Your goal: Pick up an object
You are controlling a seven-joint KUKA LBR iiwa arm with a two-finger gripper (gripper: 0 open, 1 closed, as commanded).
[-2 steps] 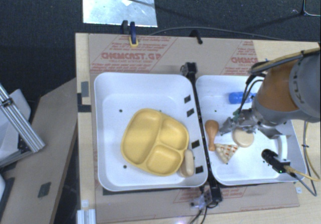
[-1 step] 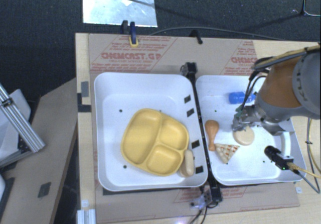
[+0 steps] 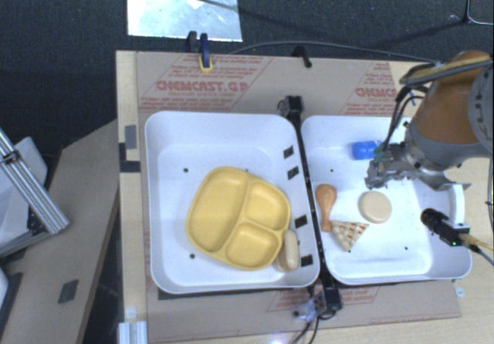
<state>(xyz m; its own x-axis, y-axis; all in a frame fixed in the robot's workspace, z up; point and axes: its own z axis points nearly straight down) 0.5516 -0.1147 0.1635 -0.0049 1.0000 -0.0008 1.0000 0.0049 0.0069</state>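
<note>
Arm is reaching in from the right, the claw point(image 3: 378, 174) hanging low over the right bin point(image 3: 440, 261); whether it is wide or narrow I cannot tell, too small and dark from above.

Largest first: the yellow divided tray point(image 3: 238, 217) is sitting far to the claw's left in the left bin point(image 3: 166, 180), looks like rigid thin plastic, light but too broad to take except at a rim. Pale bread roll point(image 3: 289, 250) is resting against the tray's near corner.

Likeliest target is the round beige disc point(image 3: 375, 207), lying just below the claw: probably light, stiff, flat and smooth, so slip-prone; pinching across its edges looks best. Drumstick-shaped piece point(image 3: 326, 204) is lying left of that. Pizza wedge point(image 3: 349, 234) is sitting lower-left, thin and hard to get under. Blue block point(image 3: 364, 150) is lying just above the claw, small, chunky, easiest to grip.
</note>
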